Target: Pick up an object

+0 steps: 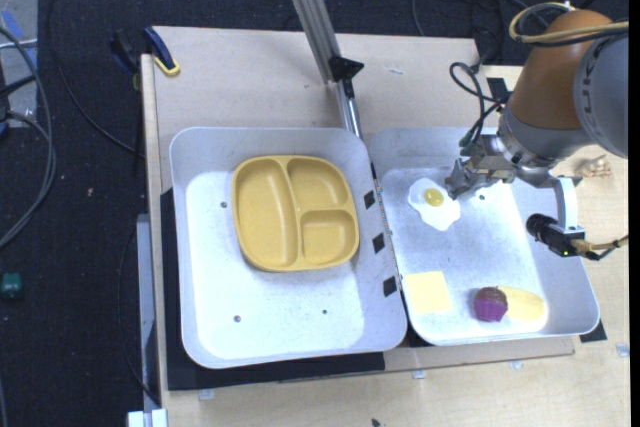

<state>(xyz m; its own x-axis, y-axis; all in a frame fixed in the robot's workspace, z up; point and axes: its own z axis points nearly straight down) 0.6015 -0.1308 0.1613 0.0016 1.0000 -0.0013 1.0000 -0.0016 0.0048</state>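
Nearest us, along the front edge of the right bin (570,320), we note three items: a pale yellow square block (427,292), likely a toy cheese slice, at the left, then a purple, roundish toy (490,304) touching a light yellow oblong piece (524,306) at its right. All three lie flat on the bin floor, the square apart from the other two.

In the left bin (200,215) we record a yellow divided tray (296,212) with three compartments, set toward the middle and slightly far.

Farther back in the right bin, a toy fried egg (434,203), white with a yellow yolk, lies near the bin's left wall. The gripper (462,179) hangs just to the right of and above the egg; we see nothing between its fingers, and we cannot tell how they stand, since the wrist hides them. The arm (560,85) comes in from the right, orange band uppermost.

Beyond the bins, a slanted metal pole (310,0) rises from the far bench edge, and cables lie on the dark floor.
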